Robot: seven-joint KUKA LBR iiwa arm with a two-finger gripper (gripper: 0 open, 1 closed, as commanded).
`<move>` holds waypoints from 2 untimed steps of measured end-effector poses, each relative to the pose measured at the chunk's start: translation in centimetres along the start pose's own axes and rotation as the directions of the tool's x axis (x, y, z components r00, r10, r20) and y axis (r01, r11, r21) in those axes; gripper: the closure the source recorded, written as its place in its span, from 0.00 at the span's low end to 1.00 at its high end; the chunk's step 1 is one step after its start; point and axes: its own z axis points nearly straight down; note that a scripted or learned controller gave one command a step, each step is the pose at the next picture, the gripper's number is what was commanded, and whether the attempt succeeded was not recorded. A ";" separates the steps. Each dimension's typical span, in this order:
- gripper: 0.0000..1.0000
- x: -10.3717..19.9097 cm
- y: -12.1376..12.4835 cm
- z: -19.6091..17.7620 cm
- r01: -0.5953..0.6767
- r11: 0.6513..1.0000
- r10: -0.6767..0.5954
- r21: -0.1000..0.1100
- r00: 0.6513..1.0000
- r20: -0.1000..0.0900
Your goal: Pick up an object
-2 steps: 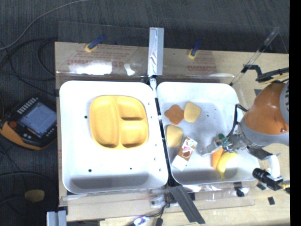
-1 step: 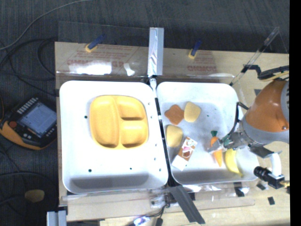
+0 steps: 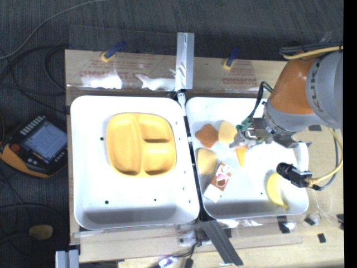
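Note:
My gripper (image 3: 245, 137) hangs low over the middle of the right bin (image 3: 251, 205), reaching in from the right. Just below its tip lies a small orange wedge (image 3: 240, 157), touching or nearly touching it. To its left sit a pale yellow round piece (image 3: 226, 131) and an orange-brown piece (image 3: 207, 135). A yellow-tan lump (image 3: 206, 161) and a white and red packet (image 3: 221, 178) lie toward the bin's front left. A yellow banana-like item (image 3: 274, 190) rests in the front right corner.
The left bin (image 3: 89, 194) holds a yellow divided tray (image 3: 141, 143). A black cable fitting (image 3: 290, 173) hangs from the arm over the right bin's right side. A raised divider (image 3: 191, 155) separates the two bins.

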 end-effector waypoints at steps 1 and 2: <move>1.00 -4.0 -0.7 -0.4 0.024 1.000 -0.024 0.001 1.000 0.002; 1.00 -8.3 -1.3 -11.2 0.279 0.960 -0.279 -0.001 0.960 0.003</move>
